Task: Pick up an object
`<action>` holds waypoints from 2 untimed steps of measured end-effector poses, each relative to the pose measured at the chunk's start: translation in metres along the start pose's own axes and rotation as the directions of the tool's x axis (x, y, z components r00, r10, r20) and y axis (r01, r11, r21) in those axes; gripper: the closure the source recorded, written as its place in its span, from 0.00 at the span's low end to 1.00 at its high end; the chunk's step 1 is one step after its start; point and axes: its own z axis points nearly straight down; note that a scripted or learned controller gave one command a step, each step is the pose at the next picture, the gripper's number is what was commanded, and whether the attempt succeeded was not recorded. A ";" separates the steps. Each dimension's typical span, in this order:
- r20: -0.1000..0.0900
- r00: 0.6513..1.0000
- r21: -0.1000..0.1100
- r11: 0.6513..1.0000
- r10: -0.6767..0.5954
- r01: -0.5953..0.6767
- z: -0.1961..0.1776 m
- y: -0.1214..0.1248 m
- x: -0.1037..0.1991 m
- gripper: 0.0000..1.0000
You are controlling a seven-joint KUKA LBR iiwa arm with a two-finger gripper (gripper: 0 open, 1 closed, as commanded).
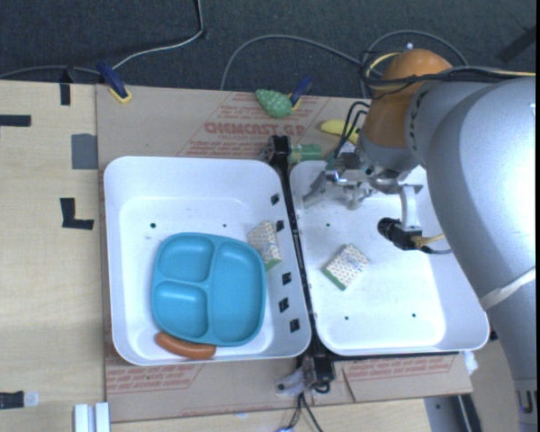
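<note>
The hand (pixel 342 185) hangs over the right bin's (pixel 432 331) far-left corner; how far it is opened I cannot tell. The patterned sponge (pixel 346 266) lies below it toward the bin's near side, long axis diagonal.

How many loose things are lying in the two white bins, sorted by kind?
Blue divided plate, left bin: 1
Orange sausage-shaped toy, left bin: 1
Small patterned packets: 2, one in the left bin, one in the right bin
Total: 4
</note>
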 end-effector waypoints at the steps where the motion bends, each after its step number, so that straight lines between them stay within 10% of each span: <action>1: 0.000 1.000 0.002 1.000 0.002 -0.002 -0.040 -0.103 -0.020 0.00; 2: -0.001 1.000 -0.008 1.000 0.000 0.000 -0.002 -0.138 -0.008 0.00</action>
